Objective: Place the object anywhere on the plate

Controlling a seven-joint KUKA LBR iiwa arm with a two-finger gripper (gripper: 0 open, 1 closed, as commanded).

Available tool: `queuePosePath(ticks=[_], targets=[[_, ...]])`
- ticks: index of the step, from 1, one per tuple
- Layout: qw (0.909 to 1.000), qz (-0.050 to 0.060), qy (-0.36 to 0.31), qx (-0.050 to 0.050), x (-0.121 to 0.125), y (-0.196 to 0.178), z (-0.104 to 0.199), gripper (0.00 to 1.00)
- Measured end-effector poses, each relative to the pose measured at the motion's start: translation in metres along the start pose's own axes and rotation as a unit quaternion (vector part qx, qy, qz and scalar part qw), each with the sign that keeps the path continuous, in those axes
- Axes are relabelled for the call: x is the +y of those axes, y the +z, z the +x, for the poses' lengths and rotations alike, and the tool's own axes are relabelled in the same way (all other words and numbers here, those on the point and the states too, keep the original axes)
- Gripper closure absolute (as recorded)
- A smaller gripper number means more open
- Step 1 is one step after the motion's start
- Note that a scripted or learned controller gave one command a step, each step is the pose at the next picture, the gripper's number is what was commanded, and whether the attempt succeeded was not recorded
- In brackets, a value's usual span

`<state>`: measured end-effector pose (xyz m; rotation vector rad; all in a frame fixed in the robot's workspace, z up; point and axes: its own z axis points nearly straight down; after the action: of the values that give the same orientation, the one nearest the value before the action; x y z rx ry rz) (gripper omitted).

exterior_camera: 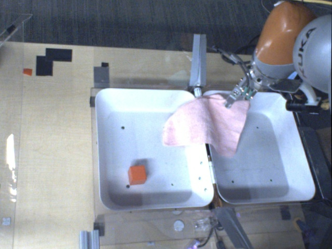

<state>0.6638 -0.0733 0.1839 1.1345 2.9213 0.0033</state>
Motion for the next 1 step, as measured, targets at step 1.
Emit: queuePosePath(ticks=[1], targets=[[1.0, -0.001, -0.002, 0.0, 0.0028, -0.0395, -0.0015, 1.0]])
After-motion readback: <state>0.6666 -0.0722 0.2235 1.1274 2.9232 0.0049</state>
